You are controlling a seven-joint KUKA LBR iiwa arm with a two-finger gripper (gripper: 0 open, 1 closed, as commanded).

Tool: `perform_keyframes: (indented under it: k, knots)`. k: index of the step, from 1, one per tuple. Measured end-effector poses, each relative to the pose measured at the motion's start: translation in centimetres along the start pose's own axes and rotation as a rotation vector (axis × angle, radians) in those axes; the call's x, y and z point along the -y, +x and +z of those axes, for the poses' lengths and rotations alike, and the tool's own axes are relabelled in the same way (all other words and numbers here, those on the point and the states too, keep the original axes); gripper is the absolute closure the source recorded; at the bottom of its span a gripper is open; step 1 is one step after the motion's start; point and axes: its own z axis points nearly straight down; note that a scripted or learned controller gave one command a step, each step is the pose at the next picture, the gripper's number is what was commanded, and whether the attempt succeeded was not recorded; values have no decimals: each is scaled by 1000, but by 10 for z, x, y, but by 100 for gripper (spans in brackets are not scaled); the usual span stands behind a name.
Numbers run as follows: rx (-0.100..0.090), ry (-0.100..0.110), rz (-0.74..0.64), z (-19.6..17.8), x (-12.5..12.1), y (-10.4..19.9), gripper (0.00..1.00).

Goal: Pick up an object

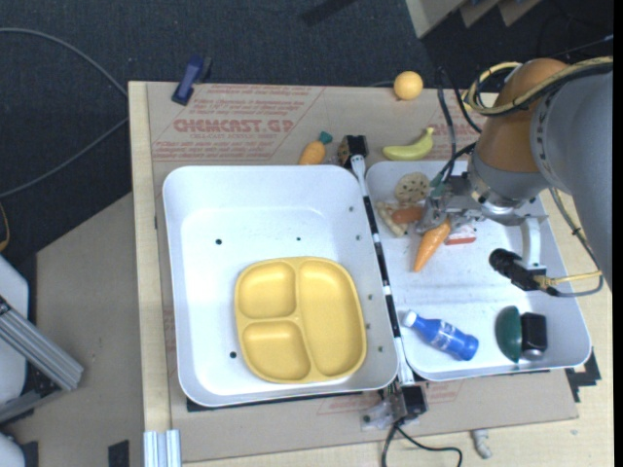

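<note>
My pincer (446, 214) over right bin (574, 339), at bin's 11 o'clock; can't tell if it grips anything. Carrot (429, 245) lies tilted just at pincer's 7 o'clock, thick end up against it. Blue bottle (443, 336) at bin's 7 o'clock. Dark green thing (508, 331) and black block (532, 332) at 5 o'clock. Left bin (195, 212) holds yellow divided plate (300, 317). On bench at 12 o'clock beyond bins: banana (410, 145), orange ball (408, 85).
</note>
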Motion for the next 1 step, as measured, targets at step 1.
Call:
perform_keyframes:
  k: [1]
  knots:
    - [-2,1,0,-91,48,27,100]
